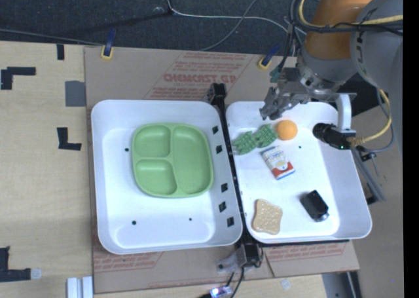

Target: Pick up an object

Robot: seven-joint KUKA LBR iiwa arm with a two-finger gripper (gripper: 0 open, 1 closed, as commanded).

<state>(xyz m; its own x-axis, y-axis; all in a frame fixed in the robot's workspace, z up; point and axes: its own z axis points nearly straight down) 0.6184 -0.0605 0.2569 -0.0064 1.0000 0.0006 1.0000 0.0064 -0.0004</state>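
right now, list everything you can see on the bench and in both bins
bins: two, white, side by side on the cardboard sheet
cardboard sheet: one, brown, under the bins
plate: one, green, divided, left bin
orange ball: one, orange, right bin, far side
green net piece: one, green, right bin, beside the ball
small carton: one, white and red, right bin middle
cracker: one, tan, right bin near edge
black block: one, black, right bin near side
clamps: two, yellow and blue, sheet's far edge
arm: one, grey and orange
pincer: one, above the right bin's far side
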